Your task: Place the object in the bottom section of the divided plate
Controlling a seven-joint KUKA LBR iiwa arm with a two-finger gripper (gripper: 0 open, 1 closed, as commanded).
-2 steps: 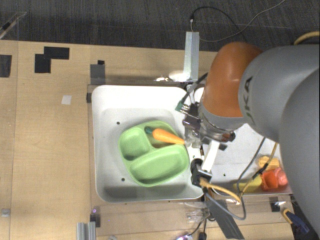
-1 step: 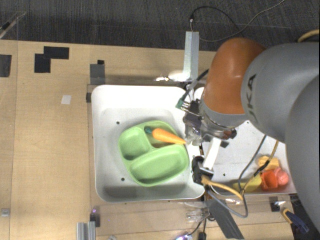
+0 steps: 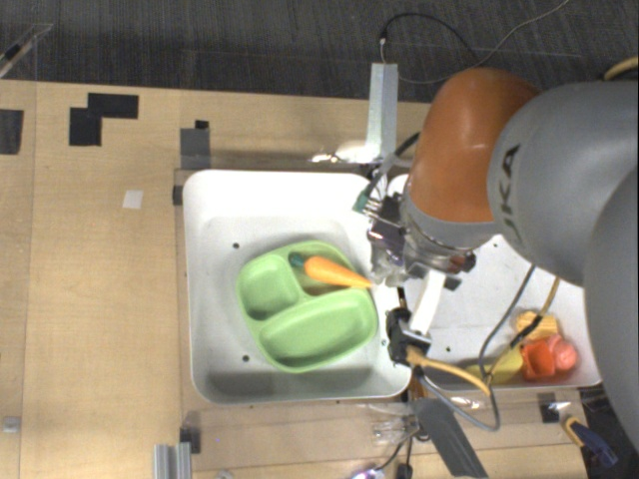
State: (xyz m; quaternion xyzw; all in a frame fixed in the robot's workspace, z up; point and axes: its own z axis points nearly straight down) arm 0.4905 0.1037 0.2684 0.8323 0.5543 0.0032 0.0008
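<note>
A green divided plate [image 3: 262, 339] lies in the left white bin [image 3: 215, 257]. Its large bottom section [image 3: 318, 329] has nothing in it. An orange carrot with a dark green top [image 3: 332, 272] lies across the plate's upper right section, its tip pointing right toward the bin wall. My gripper [image 3: 387, 267] hangs below the orange wrist band, right at the carrot's right tip, over the rim between the two bins. The wrist and cables hide how the gripper meets the carrot.
The right bin [image 3: 469, 317] holds a red and orange toy [image 3: 547, 355] and a yellow piece [image 3: 509, 364] near its lower right. The grey arm covers much of that bin. A metal post [image 3: 383, 108] stands behind the bins.
</note>
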